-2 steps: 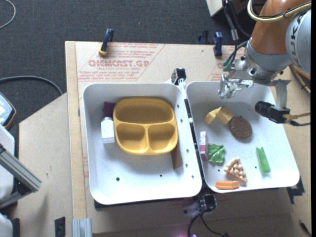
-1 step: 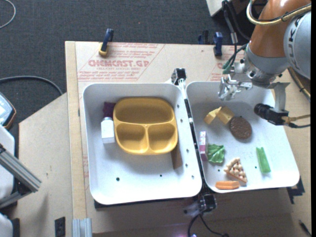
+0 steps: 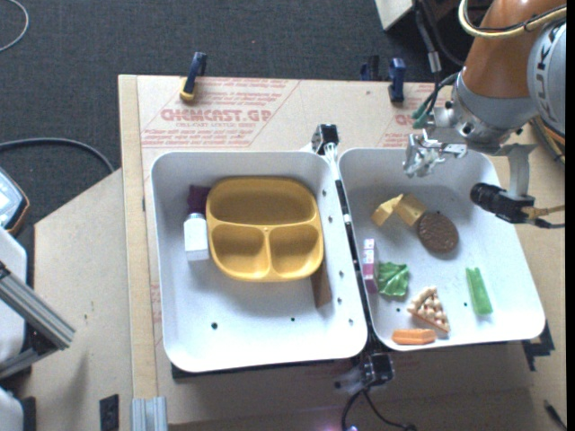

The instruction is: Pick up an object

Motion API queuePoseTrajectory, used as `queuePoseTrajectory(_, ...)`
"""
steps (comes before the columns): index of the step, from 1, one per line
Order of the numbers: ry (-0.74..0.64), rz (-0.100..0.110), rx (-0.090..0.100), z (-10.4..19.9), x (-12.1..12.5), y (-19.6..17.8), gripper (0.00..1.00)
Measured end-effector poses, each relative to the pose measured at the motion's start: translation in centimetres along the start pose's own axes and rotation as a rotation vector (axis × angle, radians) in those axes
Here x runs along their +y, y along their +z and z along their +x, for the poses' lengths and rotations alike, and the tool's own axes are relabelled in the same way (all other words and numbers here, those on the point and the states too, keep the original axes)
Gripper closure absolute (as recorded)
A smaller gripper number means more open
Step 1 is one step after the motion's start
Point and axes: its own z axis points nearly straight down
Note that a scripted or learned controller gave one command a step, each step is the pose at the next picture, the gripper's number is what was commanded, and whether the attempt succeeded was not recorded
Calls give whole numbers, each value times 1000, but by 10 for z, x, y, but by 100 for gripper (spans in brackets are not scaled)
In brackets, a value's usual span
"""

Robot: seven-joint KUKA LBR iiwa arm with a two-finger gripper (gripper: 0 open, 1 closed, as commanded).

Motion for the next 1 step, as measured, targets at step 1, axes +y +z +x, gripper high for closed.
queuePoseTrajectory(1, -1, 0, 0, 4, 5, -4, 100)
